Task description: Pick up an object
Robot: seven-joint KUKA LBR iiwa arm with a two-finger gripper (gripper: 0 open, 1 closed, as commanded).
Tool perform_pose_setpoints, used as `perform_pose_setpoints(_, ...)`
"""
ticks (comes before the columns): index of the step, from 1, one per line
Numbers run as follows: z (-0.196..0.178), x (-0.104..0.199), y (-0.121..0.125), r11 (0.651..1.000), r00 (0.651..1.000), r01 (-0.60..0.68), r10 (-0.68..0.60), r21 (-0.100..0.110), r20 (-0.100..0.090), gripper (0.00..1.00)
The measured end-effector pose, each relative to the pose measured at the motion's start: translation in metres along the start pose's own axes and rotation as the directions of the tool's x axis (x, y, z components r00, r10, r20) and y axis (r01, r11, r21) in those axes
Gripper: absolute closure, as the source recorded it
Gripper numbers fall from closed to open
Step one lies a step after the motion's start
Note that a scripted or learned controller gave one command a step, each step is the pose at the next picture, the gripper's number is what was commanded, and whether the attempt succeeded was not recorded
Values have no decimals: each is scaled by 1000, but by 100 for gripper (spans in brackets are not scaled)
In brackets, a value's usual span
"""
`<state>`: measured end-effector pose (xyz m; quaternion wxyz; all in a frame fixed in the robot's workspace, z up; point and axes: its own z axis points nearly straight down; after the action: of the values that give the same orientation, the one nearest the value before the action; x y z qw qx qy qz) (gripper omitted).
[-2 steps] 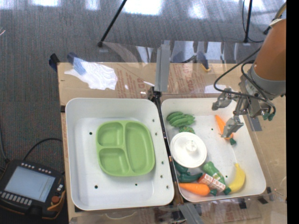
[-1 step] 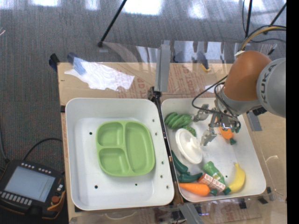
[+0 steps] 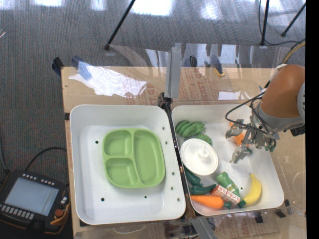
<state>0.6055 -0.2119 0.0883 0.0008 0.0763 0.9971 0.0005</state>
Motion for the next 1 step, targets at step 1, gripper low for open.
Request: perform_pose_setpoints(1,-1,-32,3,998,998,70,-70,0,2,0)
